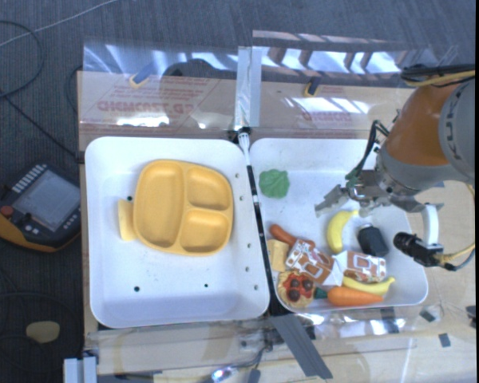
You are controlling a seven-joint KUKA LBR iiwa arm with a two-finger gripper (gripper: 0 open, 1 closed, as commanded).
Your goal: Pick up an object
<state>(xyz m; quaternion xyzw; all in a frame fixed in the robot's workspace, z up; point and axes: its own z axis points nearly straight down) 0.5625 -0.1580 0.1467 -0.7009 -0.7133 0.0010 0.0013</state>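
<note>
Fingers (329, 201) on the gripper (349, 203) look spread apart to me, with nothing between them. They hang just above the top end of a small banana (338, 231), which stands roughly upright in the middle of the right bin (303, 159). Just beside it to the right lies a black lump (372, 239). Below, the bin's near edge is crowded with two patterned packets (307, 258), a longer banana (369, 285), a carrot (353, 296) and a sausage (282, 234). I see bare floor above the small banana, out to a green leaf (275, 183) near the dividing wall. The left bin (104, 294) holds a yellow plate (182, 206) with bare floor along its near side.
</note>
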